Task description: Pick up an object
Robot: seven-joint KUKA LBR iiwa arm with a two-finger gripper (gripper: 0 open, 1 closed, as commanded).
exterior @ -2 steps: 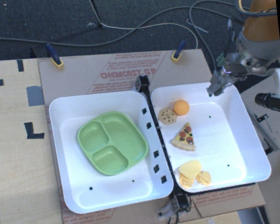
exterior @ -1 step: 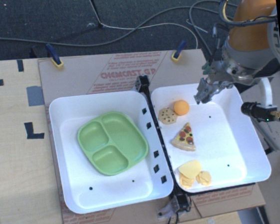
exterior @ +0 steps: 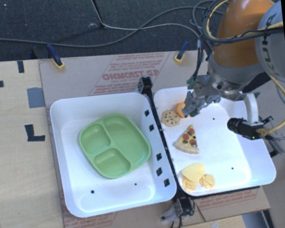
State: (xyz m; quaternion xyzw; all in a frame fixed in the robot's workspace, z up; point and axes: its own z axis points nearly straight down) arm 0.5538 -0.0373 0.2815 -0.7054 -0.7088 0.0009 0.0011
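Camera view: the grey two-finger gripper (exterior: 190, 107) hangs over the far left part of the right shallow white bin (exterior: 241, 171). A small orange ball-like object (exterior: 181, 107) lies directly at the fingertips, partly hidden by them; whether the jaws are spread or closed on it cannot be told. Just left of it lies a round tan cookie with dark chips (exterior: 170, 117). Nearer the camera lies a triangular pizza slice toy (exterior: 187, 140); near the front wall sit pale yellow chip-like pieces (exterior: 196, 176). The left shallow white bin (exterior: 75, 195) holds a light green plastic tray with three compartments (exterior: 114, 145), well apart from the gripper
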